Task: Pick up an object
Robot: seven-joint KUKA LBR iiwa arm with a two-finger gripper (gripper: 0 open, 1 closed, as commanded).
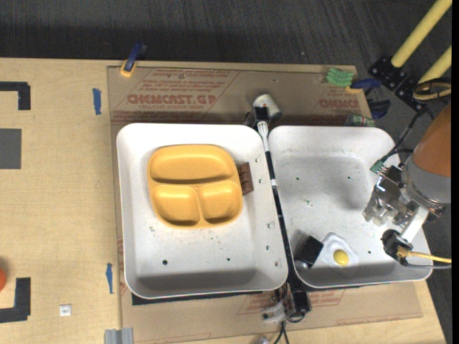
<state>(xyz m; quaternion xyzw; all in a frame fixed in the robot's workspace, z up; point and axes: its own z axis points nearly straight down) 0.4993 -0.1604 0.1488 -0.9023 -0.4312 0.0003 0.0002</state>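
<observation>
The arm point(439, 149) is seen entering at the right edge of the frame, in its middle part. An orange band is shown at the upper end of the visible part, and a grey ring is seen just below it. From there the wrist is directed down and to the left. The gripper point(381, 208) is found at the lower right of the frame, its metal parts pointed down and left. A black fitting with a brass tip is carried at the lower side of the wrist.
</observation>
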